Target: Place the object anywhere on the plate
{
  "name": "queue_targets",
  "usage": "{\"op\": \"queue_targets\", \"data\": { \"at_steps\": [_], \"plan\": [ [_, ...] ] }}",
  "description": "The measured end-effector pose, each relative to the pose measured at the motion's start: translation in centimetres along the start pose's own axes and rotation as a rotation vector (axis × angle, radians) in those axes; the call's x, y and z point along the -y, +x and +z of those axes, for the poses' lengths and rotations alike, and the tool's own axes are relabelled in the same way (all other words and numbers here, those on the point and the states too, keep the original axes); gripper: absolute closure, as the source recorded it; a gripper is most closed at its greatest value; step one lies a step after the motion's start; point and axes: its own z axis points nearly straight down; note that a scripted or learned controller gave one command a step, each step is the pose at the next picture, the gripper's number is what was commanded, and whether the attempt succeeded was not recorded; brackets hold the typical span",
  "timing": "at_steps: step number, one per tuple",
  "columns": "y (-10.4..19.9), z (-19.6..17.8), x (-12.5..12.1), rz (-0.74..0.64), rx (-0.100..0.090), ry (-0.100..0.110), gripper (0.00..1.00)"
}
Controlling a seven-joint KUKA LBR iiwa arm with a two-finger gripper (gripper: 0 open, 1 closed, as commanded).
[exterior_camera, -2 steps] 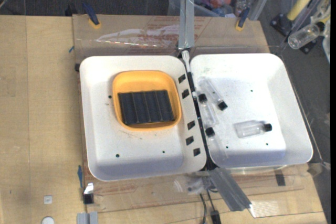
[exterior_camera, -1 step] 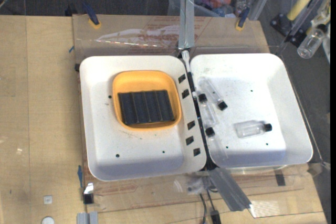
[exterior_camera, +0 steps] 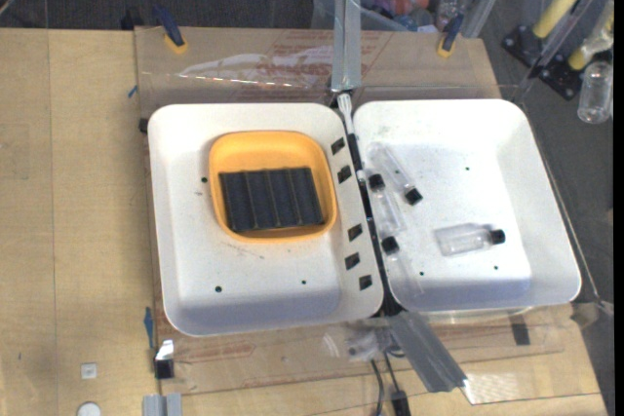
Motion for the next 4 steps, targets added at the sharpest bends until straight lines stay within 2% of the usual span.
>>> {"op": "queue_targets", "data": {
  "at_steps": [2, 4],
  "plan": [
    [0.02, 0.09, -0.02, -0.753, 0.001, -0.004, 1.0],
    [-0.81, 0.17, -0.6, -1.311, 0.003, -0.006, 1.0]
  ]
}}
